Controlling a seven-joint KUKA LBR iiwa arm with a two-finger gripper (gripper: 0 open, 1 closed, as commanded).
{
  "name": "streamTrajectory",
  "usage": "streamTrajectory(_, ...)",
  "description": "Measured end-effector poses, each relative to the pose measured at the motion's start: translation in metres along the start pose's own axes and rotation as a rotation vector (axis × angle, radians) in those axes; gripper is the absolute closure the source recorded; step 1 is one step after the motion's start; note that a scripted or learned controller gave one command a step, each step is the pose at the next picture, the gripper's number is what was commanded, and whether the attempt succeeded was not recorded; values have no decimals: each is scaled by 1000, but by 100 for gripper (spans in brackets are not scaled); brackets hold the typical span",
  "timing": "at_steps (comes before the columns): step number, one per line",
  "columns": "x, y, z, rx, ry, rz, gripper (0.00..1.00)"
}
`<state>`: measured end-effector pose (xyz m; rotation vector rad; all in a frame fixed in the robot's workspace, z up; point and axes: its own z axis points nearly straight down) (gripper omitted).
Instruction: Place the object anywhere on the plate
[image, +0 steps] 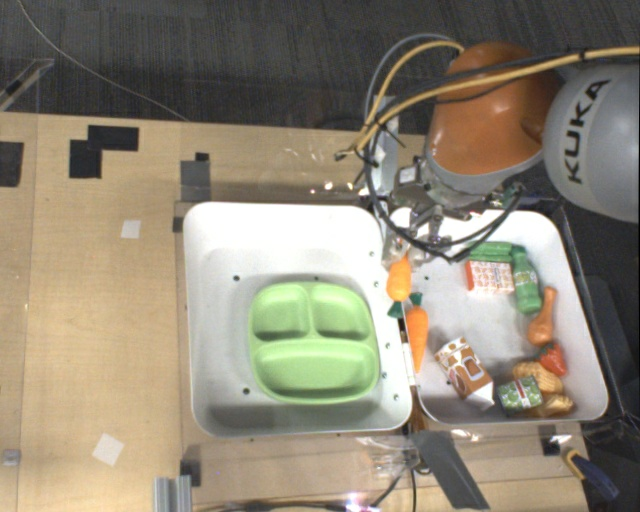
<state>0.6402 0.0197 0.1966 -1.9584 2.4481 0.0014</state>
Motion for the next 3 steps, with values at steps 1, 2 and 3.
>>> streamTrajectory(1, 32, 59, 13, -1, 2, -82, 100)
streamTrajectory(2, -32, 80, 10, -1, 0, 52, 100)
streamTrajectory(3, -30, 79, 10, 0, 1, 55, 0)
